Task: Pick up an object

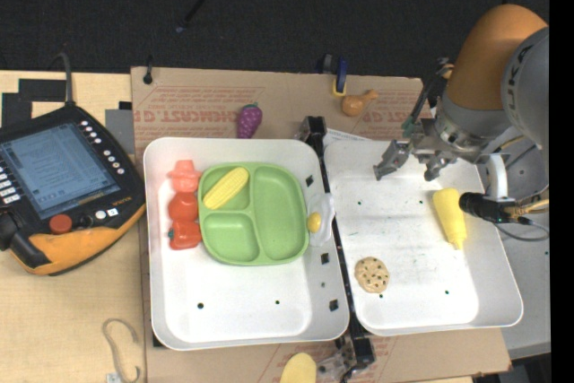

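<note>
Here my arm [502, 76] reaches in over the far edge of the right bin [430, 309], with the orange band high above and the grey wrist bent down toward the bin. My gripper [413, 161] hangs above the far part of this bin, and its two dark fingers [391, 164] are spread apart, with nothing between them.

Inside the right bin, a yellow bottle-shaped toy [450, 215] lies near the side wall, just beside and nearer than my gripper but not touching it. A round cookie [371, 274] lies closer to the near wall of the same bin, well apart from my fingers.

To the other side of the right bin stands the left bin [233, 309], touching it. It holds a green divided plate [260, 220] with a yellow corn [224, 187] in one compartment, and a red and pink toy [183, 206] beside the plate. A small yellow ball [314, 222] sits at the plate's edge next to the right bin.

Behind both bins lies a brown cardboard sheet [197, 108], with a purple toy [249, 118] and an orange toy [356, 103] on it. Far from the right bin, past the left one, a control pendant [63, 184] rests on the wooden bench [54, 318].
</note>
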You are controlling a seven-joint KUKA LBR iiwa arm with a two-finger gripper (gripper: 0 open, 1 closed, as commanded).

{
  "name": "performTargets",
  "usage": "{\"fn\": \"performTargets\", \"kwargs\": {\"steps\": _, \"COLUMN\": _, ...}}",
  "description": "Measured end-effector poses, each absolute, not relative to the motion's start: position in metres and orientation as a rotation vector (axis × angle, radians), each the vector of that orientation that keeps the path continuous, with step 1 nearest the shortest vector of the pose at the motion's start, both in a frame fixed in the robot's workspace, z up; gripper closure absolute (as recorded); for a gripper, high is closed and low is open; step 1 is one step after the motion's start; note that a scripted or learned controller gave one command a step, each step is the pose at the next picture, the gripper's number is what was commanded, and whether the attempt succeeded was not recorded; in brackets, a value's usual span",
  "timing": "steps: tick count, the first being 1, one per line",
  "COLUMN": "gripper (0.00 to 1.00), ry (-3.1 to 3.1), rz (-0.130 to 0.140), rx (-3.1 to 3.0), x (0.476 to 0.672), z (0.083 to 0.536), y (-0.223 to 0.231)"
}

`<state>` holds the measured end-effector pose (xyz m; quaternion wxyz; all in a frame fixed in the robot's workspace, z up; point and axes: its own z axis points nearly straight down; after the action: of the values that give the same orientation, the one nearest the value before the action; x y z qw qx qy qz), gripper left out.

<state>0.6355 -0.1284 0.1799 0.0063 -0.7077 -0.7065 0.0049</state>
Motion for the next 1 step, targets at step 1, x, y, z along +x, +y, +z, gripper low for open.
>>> {"fn": "performTargets", "kwargs": {"steps": 1, "gripper": 0.0, "ry": -2.221, "rz": 0.001, "rx": -2.221, "x": 0.6386, "z": 0.1888, "y": -0.1286}}
